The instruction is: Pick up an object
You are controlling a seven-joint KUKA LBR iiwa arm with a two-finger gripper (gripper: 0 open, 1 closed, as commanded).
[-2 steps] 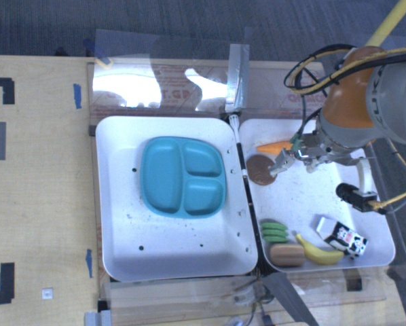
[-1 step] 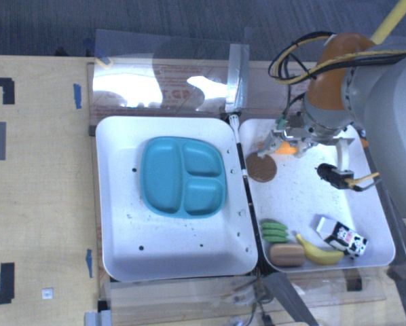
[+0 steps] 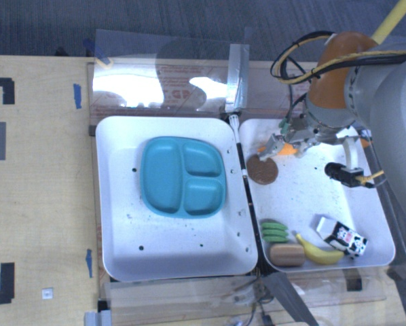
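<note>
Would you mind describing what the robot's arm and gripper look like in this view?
The arm is a bulky, rounded grey body with an orange band above the wrist. Black and yellow cables loop beside that band. The gripper is a small metallic grey assembly; finer detail is too small to make out.

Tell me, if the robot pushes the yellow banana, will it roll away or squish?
The banana is curved and lies flat, so it would probably slide or spin rather than roll. It looks smooth and glossy, likely a hard toy, so it probably won't squish but might slip between fingers. It lies against the brown bread-like piece near the right bin's front wall, so a push could jam it there.
</note>
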